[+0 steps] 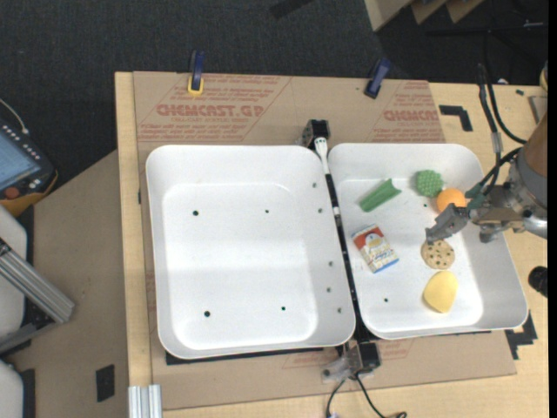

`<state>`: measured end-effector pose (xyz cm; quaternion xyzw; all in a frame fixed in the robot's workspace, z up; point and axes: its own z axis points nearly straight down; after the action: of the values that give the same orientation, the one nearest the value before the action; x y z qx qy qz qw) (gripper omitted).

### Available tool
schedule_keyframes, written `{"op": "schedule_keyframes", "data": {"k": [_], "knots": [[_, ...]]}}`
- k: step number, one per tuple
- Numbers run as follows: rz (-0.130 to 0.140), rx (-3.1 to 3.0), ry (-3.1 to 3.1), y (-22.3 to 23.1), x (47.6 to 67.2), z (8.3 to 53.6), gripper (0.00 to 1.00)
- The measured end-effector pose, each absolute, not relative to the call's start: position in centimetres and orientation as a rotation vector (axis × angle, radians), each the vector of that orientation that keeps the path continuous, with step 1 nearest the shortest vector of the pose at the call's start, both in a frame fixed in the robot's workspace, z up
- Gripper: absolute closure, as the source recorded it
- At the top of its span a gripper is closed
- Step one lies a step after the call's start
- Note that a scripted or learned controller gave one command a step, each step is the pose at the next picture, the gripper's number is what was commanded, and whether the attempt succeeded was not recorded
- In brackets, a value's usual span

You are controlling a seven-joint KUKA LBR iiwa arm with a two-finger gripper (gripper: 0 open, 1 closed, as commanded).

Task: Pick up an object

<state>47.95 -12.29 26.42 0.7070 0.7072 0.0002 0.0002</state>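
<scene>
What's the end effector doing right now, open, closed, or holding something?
End effector: open or closed cannot be told; it sits just above the cookie in the right bin, with nothing visibly held.

The arm enters from the right edge of the camera view, with its wrist section lying roughly level and pointing left. The gripper point(444, 225) sits at the left end of the wrist, angled down and to the left. Dark cables loop from the upper right down to the wrist housing. The grey wrist body is partly cut off by the frame edge.
</scene>
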Motion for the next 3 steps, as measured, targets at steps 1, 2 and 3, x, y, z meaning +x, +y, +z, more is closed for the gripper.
{"op": "schedule_keyframes", "data": {"k": [1, 2, 3], "knots": [[0.003, 2.218, 2.220, -12.3, 48.0, 27.5, 1.00], [-0.006, 2.228, 2.207, -23.1, 49.0, 25.0, 1.00], [0.001, 2.215, 2.234, -15.1, 52.9, 22.5, 1.00]]}}
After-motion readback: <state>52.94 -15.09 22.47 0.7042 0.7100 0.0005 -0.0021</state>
